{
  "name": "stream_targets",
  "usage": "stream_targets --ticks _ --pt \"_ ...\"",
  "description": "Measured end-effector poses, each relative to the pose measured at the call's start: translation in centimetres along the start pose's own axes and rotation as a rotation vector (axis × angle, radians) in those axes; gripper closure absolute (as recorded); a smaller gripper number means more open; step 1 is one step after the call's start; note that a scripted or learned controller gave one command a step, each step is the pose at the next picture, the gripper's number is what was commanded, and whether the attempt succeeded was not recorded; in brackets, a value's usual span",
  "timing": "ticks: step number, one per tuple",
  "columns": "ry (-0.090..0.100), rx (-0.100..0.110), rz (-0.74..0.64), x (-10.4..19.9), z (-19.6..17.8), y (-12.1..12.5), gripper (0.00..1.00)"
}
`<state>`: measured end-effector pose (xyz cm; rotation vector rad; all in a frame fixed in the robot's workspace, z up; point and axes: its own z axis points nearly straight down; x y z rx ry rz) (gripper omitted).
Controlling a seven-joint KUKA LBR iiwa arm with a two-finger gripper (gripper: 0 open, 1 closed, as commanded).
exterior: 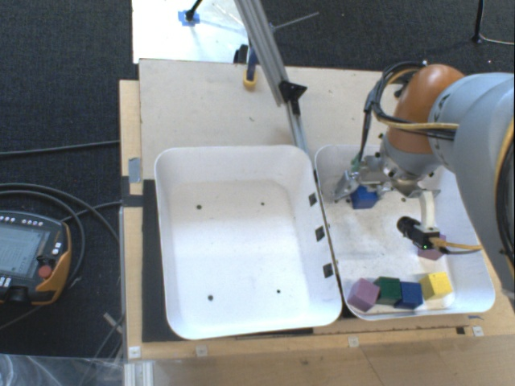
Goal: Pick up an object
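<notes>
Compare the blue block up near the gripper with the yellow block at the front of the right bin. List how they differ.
1. Colour: the blue block is blue; the yellow block is yellow.
2. Place: the blue block sits toward the back of the right bin, just under the gripper; the yellow block lies by the front rim.
3. Company: the blue block is alone; the yellow block ends a row of blocks.

Both look like small cubes.

cam: fixed overhead | slanted down | covers both bins (pixel 241 163) | arm (pixel 475 119) enters right
</notes>
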<state>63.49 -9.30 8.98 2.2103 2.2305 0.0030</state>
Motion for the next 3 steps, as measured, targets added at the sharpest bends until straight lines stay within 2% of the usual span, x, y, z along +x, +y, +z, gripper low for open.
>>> stream_targets --ticks 1,2,3 --pt "-0.002 -0.003 0.0 -0.3 -1.3 0.1 1.0" --pt "0.004 -0.005 -0.003 8.7 -10.5 -4.0 1.0" --pt "0.002 0.003 -0.002 14.4 -10.0 -4.9 1.0"
